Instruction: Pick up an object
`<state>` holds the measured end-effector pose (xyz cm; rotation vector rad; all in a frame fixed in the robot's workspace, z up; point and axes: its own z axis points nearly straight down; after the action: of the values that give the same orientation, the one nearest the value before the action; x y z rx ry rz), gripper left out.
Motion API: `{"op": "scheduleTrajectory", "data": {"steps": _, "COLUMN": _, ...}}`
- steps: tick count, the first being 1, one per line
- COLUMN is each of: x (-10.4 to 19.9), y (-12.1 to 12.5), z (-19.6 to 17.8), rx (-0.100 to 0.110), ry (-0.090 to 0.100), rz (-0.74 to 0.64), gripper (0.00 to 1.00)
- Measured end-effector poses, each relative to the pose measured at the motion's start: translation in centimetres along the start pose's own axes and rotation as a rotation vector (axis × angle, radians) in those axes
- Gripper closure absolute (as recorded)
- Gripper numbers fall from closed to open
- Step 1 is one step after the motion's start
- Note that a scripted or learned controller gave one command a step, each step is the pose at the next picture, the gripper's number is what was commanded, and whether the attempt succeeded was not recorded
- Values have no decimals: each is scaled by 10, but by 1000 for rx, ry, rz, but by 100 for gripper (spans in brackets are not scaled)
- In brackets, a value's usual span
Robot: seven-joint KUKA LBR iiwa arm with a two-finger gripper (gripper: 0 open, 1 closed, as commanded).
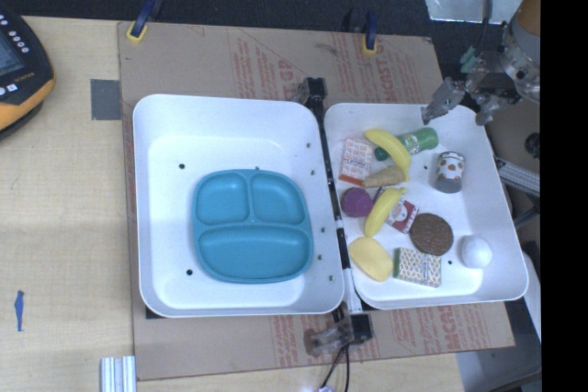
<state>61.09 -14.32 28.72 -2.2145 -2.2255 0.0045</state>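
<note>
Pincer [462, 106] hangs spread and empty over right bin's [501, 207] far rim. Green bottle [415, 140] lies just below-left of it, beside banana [389, 150], not touching fingers.

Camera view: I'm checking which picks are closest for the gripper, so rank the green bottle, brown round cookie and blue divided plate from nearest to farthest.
From the gripper:
1. Green bottle, right bin's far end, just below the gripper.
2. Brown round cookie, right bin's near half.
3. Blue divided plate, in the left bin.
</note>
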Motion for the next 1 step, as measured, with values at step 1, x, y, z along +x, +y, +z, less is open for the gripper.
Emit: {"op": "scheduleTrajectory", "data": {"steps": 1, "x": 18, "y": 36, "z": 120, "rx": 9, "ry": 1, "rz": -3, "gripper": 0}}
